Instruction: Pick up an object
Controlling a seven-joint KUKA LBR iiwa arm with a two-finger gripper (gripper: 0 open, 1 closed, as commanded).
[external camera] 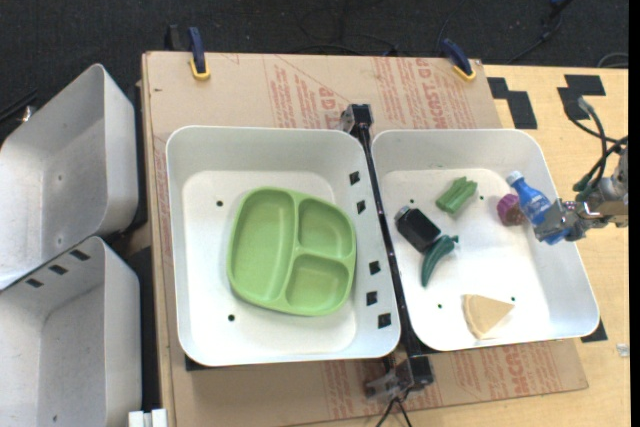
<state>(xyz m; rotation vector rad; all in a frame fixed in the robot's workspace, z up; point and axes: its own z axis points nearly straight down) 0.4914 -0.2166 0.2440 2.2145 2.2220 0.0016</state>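
one fixed camera looks down aslant on both bins (190,215).

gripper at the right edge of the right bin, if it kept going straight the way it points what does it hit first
Probably the small purple object just left of the blue-tipped gripper, though depth is unclear from this slanted view.

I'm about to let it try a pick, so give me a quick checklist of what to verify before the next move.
1. Targets present in right bin: ok; black block, green piece, teal piece, tan wedge.
2. Gripper over the right bin: ok, near its right wall.
3. Grasp state: cannot tell.
4. Crowding at gripper: not ok; blue bottle and purple object sit close.
5. Tan wedge isolated: ok.
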